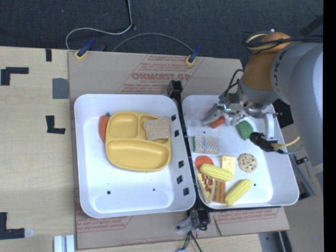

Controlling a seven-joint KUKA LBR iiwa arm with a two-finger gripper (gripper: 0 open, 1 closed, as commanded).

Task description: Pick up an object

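1. The arm (273, 62) reaches in from the right, its orange band above the wrist, and its gripper (227, 111) hangs low over the upper part of the right bin (283, 193).
2. Whether the gripper is released or clenched cannot be told: its tip is a small cluster of grey metal parts, and nothing can be made out between them.
3. A small red-orange piece (216, 122) lies on the bin floor just below and left of the gripper tip; contact between them cannot be judged.
4. A green toy vegetable (243, 129) lies just right of the red-orange piece, under the wrist.
5. Lower in the same bin lie a patterned cracker (206, 144), a round cookie (247, 163), a yellow cheese slice (228, 165), a tomato slice (202, 161) and two corn cobs (216, 172) and (238, 191).
6. The left bin (131, 198) holds a yellow divided tray (137, 152) with a slice of toast (157, 128) in its upper right compartment.
7. An orange carrot (103, 127) lies touching the tray's left edge.
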